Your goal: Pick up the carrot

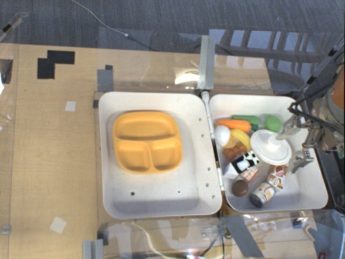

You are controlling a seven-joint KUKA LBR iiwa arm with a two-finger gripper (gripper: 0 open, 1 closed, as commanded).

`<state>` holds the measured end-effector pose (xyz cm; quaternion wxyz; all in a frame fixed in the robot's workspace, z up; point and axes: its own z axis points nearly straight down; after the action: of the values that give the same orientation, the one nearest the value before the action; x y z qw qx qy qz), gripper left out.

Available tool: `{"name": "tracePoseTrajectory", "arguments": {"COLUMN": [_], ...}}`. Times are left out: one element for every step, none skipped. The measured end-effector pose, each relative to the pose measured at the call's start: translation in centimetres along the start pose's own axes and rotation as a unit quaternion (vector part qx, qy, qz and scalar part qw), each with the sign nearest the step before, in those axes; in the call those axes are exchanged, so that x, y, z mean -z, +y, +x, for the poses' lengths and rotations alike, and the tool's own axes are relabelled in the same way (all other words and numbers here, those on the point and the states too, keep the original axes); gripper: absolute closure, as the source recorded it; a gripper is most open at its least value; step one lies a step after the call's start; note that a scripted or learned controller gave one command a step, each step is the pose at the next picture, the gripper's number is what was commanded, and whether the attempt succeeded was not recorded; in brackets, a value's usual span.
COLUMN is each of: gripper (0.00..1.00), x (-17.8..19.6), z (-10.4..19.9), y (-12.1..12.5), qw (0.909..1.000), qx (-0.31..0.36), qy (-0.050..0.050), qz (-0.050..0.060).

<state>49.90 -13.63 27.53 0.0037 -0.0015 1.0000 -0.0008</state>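
Two white bins sit side by side on the wooden bench. The left bin (156, 198) holds an orange divided tray (146, 141), three compartments, lying flat near the bin's middle.

The right bin (312, 196) is crowded. The carrot (233, 125) lies on its side near the bin's back left, just in front of a green vegetable (245, 118) and touching or nearly touching the banana (241, 138) below it. A white egg (222, 135) sits left of the banana. A round green fruit (273, 123) lies to the right of the carrot. A white cup or lid (270, 148) stands in the middle of the bin. Nearer the front: a black-and-white carton (247, 159), a brown bottle (242, 183) on its side, and a printed can (268, 186), tilted.

The gripper (299, 143) hangs over the right side of this bin, well apart from the carrot. Its two fingers stand spread, with nothing between them; the upper finger (287, 128) reaches toward the white cup. The grey arm (330, 124) enters from the right.
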Motion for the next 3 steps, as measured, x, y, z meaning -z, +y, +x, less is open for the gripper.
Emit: {"name": "tracePoseTrajectory", "arguments": {"gripper": [0.00,0.00,0.00], "x": [-12.2,-14.1,-17.0], "z": [-7.2,-8.5,-11.0], "y": [5.2,4.6,4.8], "qw": [0.9999,0.9997,0.9996], "qx": [0.014,0.019,0.029], "qy": [0.004,-0.018,-0.003], "qz": [-0.003,0.002,0.000]}}
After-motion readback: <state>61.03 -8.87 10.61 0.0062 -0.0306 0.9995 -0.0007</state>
